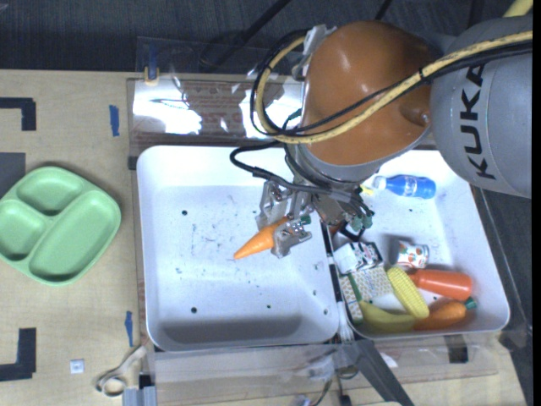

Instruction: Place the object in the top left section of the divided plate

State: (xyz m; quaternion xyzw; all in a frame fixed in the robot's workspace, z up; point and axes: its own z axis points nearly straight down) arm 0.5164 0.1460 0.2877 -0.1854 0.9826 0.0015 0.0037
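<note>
An orange toy carrot [254, 244] hangs over the left white bin [186, 227], its thick end between the fingers of my gripper [281, 225], which is shut on it. Its tip points down-left. The green divided plate [56, 223] lies on the bench far to the left, outside the bins. It has two small sections at its upper left and one large section at its lower right. The arm's orange band [363, 91] and grey body cover the area above the gripper.
The right bin [486, 252] holds a small water bottle [407, 186], a corn cob [406, 290], a banana [385, 315], a red-orange vegetable [441, 283], and small packets [359, 260]. A divider wall [332, 277] separates the two bins. Black cables loop around the wrist.
</note>
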